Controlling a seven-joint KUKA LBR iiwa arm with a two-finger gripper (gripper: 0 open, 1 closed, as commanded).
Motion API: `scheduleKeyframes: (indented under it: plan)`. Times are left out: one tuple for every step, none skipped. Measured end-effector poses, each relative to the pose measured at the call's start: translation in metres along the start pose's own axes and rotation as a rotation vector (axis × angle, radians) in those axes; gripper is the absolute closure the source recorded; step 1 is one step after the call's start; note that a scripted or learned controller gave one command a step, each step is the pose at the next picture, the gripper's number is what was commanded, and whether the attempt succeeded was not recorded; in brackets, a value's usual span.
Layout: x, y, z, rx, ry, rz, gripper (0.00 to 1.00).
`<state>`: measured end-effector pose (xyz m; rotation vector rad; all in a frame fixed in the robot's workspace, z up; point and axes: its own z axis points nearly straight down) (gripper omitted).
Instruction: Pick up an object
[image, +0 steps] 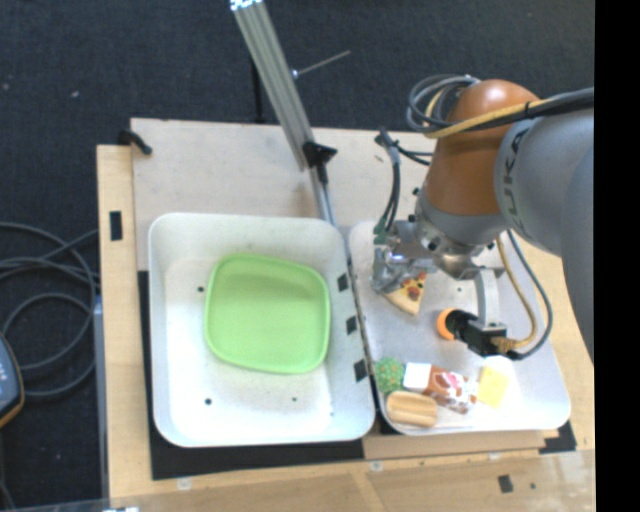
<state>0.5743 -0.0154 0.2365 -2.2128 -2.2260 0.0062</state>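
Well left of the gripper (393, 272), a green plate (268, 313) lies flat in the left bin (170, 330). That gripper hangs low over the right bin (555, 400), near its far left corner; whether it is parted or closed cannot be told. Just beside it, toward the near right, lies an orange-yellow wedge (408, 296), not visibly held. Nearer the camera than the gripper sit a green piece (389, 376), a tan roll (411, 408), a red-and-white piece (447, 388) and a yellow block (494, 383).
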Motion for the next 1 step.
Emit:
scheduleKeyframes:
  plan:
    - [0.055, 0.0101, 0.0102, 0.0, 0.0, 0.0, 1.0]
